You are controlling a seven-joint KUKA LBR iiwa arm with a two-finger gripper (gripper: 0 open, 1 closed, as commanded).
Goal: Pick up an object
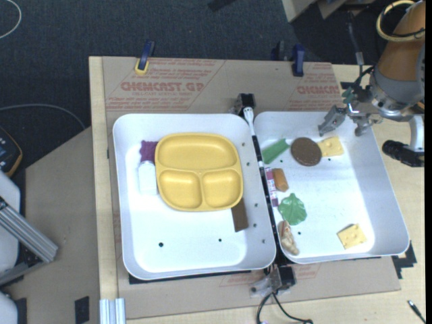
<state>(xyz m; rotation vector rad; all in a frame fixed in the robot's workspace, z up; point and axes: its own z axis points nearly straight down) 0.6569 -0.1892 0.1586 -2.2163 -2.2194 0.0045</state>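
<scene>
lower edge of the right bin (378,181): a pale tan food piece (287,238) lies against the bin's left wall near the front corner, and a yellow cheese wedge (352,235) sits toward the front right, apart from it. just behind the tan piece rests a green leafy toy (293,208); farther back along the left wall lie a small orange-brown block (279,179) and a green flat piece (274,151). a round brown disc (306,152) lies near the back of the bin, touching a second pale yellow wedge (331,146) on its right. gripper (345,120), at the end of the grey arm with its orange band (399,59), hangs over the back right part of this bin, above and just behind the disc and wedge; its two fingers (331,121) are spread apart with nothing between them. left bin (128,201): a yellow three-compartment tray (199,171), a purple item (148,150) and a white item (146,178) at its left side, and a dark brown strip (239,217) at its front right corner.
</scene>
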